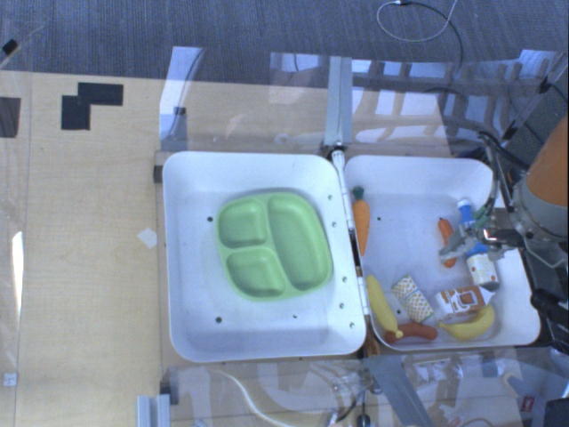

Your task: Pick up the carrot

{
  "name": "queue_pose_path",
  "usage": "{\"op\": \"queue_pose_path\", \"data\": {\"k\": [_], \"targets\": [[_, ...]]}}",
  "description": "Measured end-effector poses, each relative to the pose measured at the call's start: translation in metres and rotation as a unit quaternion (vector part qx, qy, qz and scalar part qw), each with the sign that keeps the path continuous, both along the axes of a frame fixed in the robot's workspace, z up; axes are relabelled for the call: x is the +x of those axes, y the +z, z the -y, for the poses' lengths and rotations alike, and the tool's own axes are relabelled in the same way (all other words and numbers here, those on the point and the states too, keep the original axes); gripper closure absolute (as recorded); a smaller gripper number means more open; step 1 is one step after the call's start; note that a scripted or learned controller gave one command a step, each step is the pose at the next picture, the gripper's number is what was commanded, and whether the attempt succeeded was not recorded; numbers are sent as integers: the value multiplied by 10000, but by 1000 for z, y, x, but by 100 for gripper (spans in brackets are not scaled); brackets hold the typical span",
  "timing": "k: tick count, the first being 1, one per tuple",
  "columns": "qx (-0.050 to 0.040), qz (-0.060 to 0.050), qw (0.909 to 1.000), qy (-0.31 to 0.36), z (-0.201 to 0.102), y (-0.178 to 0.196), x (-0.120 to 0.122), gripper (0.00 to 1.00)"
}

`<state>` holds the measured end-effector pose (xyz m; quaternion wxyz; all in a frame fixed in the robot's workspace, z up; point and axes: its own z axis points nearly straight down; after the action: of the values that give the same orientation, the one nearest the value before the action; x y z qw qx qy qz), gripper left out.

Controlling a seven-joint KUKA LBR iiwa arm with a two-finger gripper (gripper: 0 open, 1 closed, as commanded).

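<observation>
Here, in the camera view, the carrot [361,223] lies lengthwise in the right bin [418,172], tight against its left wall, green tip pointing to the far side, beside the divider that meets the left bin [187,238]. The left bin carries a green sectioned plate [274,245].

The hand [464,243] sits at the right side of the right bin, well apart from the carrot, among a small orange piece [444,230], a blue-capped item [465,210] and a small white bottle [481,268]. Whether it is released or clenched I cannot tell; its tips are lost in the clutter.

In my judgement the step in hand is the approach. To do it well, the hand should lift clear of the clutter, cross leftward over the bare bin floor, and come down above the carrot's thick middle. The grip should span the carrot's width, so the wall-side finger needs room; with the carrot so close to the wall, that finger may strike the rim. The bananas [380,305], the sausage [416,331] and the carton [458,302] at the near edge lie clear of that path.
</observation>
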<state>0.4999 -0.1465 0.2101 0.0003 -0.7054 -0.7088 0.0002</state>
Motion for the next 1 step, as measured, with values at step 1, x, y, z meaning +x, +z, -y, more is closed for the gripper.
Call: {"op": "queue_pose_path", "data": {"k": [1], "targets": [[-2, 5, 9997, 251, 28, -44, 32, 0]]}}
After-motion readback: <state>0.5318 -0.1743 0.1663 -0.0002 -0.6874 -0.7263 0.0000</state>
